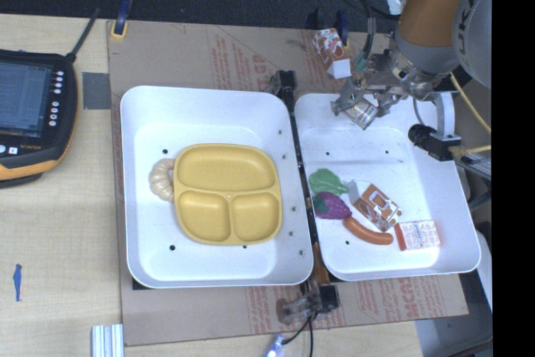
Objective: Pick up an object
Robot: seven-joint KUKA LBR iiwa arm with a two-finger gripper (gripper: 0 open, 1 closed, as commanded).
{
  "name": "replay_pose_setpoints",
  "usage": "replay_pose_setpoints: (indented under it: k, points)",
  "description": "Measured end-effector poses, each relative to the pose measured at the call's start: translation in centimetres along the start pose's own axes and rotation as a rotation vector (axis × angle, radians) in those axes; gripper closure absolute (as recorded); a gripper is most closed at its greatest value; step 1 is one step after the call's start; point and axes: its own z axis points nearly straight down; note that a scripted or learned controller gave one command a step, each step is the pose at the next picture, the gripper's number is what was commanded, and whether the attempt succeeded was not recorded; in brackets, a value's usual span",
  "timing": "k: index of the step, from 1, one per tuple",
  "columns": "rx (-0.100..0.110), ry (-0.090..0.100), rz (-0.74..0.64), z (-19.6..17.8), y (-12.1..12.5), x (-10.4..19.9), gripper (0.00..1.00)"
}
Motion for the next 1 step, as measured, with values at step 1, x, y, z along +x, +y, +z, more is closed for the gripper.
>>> replay_pose_setpoints:
  k: [1]
  points:
    - [0.003, -0.002, -0.002, 2.16, -2.14, 6.06, 1.0]
